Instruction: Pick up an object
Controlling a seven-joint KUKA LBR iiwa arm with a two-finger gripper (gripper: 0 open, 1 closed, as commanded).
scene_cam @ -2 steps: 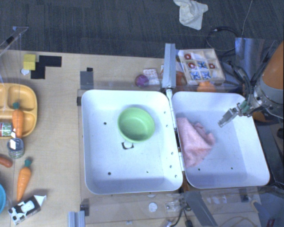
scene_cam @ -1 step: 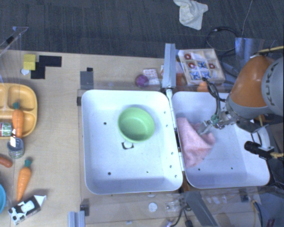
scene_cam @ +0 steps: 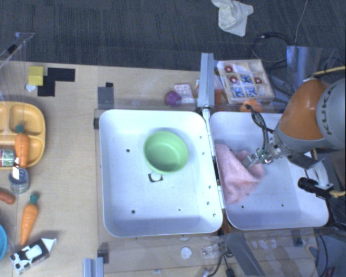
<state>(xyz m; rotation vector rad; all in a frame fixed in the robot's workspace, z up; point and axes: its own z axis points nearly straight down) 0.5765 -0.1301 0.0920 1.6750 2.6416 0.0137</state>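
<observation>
A pink cloth (scene_cam: 235, 172) lies crumpled along the left side of the right bin (scene_cam: 286, 205). My gripper (scene_cam: 258, 159) hangs low over the cloth's right edge, its tips at or in the fabric. A green bowl (scene_cam: 166, 151) sits upright in the upper middle of the left bin (scene_cam: 135, 211). A small dark clip-like piece (scene_cam: 155, 177) lies just below the bowl. The grey arm with its orange band (scene_cam: 303, 116) reaches in from the right.
A yellow divided plate (scene_cam: 32, 121) with a carrot (scene_cam: 21, 149) stands at the far left, with another carrot (scene_cam: 28, 216) and small items below it. Behind the bins are a purple object (scene_cam: 172, 98), a tic-tac-toe board (scene_cam: 245, 80) and a white rag (scene_cam: 233, 15).
</observation>
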